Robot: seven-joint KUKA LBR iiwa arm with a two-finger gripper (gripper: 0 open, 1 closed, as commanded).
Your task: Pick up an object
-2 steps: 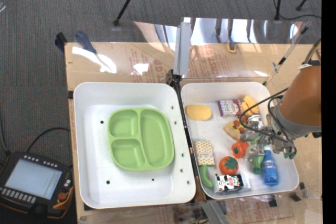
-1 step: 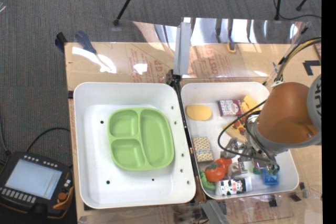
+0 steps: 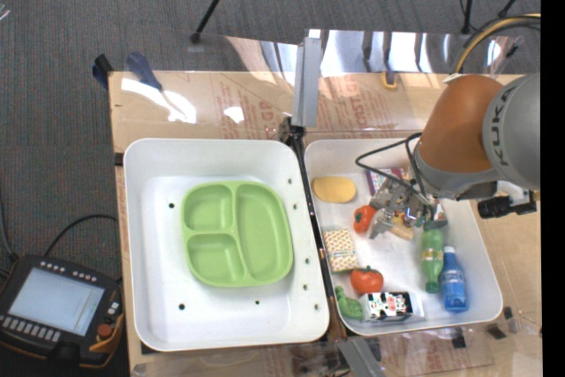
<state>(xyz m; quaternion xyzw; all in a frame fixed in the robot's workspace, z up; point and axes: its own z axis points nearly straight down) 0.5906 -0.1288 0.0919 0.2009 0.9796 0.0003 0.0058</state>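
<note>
Arm: the grey arm with its orange band (image 3: 459,124) reached in from the right and hung over the right bin (image 3: 491,278).
Fingers: the fingers (image 3: 395,216) pointed down into the upper middle of the right bin; whether they were open or closed could not be told, as the metal parts blurred together there.
Red object: a small red and orange toy (image 3: 363,218) lay just beside the fingers on their left.
Yellow object: a flat yellow oval (image 3: 334,189) lay up and left of the fingers, near the bin's far left corner.
Cracker pack: a checkered tan packet (image 3: 340,249) lay below and left of the fingers.
Tomato: a red toy with a green top (image 3: 366,280) lay below the fingers.
Bottles: a green bottle (image 3: 432,253) and a blue bottle (image 3: 453,280) lay side by side, below and right of the fingers.
Card box: a small dark printed box (image 3: 389,305) lay at the near edge, well below the fingers.
Left bin: the left bin (image 3: 146,234) held a green divided plate (image 3: 237,233), well apart to the left of the fingers.
Worktop: the brown worktop (image 3: 212,101) carried both bins.
</note>
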